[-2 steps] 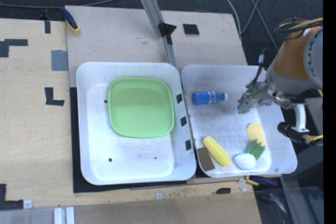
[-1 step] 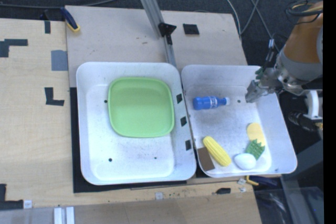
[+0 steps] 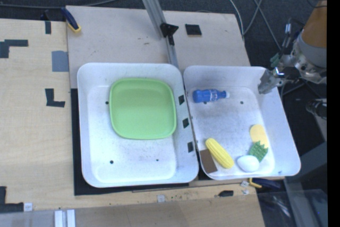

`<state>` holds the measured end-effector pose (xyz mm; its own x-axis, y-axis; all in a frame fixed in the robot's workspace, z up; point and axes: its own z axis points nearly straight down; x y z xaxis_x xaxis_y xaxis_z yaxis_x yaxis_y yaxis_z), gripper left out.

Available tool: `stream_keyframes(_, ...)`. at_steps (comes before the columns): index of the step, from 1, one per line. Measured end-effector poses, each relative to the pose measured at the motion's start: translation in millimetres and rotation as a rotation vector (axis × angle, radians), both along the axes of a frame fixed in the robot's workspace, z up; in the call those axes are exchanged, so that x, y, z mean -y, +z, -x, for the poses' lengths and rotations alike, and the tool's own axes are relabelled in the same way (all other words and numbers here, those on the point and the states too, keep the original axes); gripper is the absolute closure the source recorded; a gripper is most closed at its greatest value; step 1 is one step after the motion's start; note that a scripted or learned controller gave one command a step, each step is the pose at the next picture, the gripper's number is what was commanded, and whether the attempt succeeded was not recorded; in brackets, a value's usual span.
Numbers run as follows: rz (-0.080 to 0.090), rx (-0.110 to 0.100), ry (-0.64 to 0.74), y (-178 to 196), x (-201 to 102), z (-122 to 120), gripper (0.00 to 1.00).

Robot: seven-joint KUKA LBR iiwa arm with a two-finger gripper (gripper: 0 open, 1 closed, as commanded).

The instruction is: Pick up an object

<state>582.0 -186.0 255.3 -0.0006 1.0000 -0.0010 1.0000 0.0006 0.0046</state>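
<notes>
The right bin [image 3: 229, 124] holds a blue bottle [image 3: 209, 95] lying on its side near the far left corner. A yellow corn cob [image 3: 219, 153], a white egg [image 3: 247, 163] and a yellow piece with a green leafy end [image 3: 258, 142] lie along its near side. A brown block [image 3: 207, 161] rests beside the corn. My gripper [image 3: 267, 82] hangs over the far right rim of this bin, apart from every object, and I see nothing in it.
In the left bin [image 3: 95, 135] sits a square green plate [image 3: 142, 108]. A slanted metal post [image 3: 154, 2] rises behind the bins. Cables run across the dark floor at the back right.
</notes>
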Motion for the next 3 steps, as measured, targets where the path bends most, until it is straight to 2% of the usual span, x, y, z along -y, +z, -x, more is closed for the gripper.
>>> stream_keyframes(1, -0.001, -0.002, 0.000, 29, 0, 0, 1.00)
stream_keyframes(2, -0.002, -0.005, 0.004, 22, -54, -12, 1.00)
stream_keyframes(3, -0.002, -0.006, 0.002, 5, -99, -10, 1.00)
